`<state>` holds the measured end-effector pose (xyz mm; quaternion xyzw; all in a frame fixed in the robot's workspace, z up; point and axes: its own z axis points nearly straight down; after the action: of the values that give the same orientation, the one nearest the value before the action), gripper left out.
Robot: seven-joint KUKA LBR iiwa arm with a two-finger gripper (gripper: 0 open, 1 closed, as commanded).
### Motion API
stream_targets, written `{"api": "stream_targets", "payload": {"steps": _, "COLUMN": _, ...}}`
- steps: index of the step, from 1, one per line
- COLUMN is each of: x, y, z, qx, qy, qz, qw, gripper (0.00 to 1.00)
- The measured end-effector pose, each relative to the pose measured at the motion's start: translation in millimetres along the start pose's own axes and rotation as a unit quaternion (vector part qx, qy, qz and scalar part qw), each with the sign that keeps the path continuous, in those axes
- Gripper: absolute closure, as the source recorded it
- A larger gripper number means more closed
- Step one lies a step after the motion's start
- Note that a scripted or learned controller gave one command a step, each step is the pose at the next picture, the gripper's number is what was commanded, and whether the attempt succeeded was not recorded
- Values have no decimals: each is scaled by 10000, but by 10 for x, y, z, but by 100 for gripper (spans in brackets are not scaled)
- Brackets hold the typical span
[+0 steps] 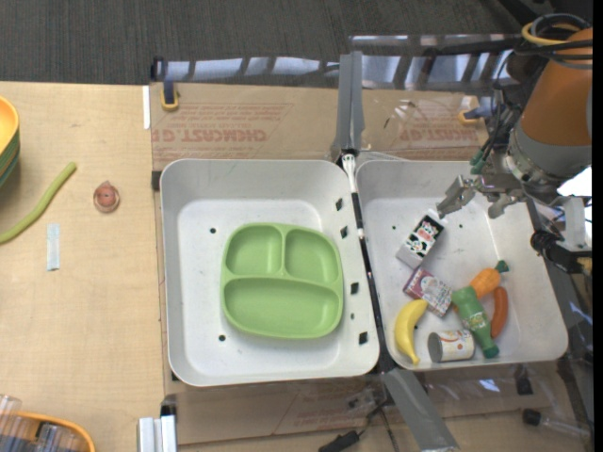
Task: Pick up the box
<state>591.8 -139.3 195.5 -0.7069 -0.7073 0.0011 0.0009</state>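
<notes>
A small black-and-white box (422, 239) lies in the right bin (542, 347), near its middle-left. A flat pink box (430, 291) lies just below it. My gripper (476, 199) hangs over the far part of the right bin, up and to the right of the black-and-white box. Its fingers are spread open, one fingertip (451, 201) pointing toward that box, and nothing is between them. The arm with its orange band (558, 102) comes in from the upper right.
A banana (408, 329), green bottle (476, 320), carrot (486, 280), red sausage (499, 311) and small can (452, 346) crowd the near part of the right bin. The left bin (188, 252) holds a green divided plate (281, 281).
</notes>
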Motion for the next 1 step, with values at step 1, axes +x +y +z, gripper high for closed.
{"api": "stream_targets", "payload": {"steps": 1, "x": 449, "y": -607, "z": 1021, "qx": -3, "qy": 4, "qz": -1857, "qw": 9826, "gripper": 0}}
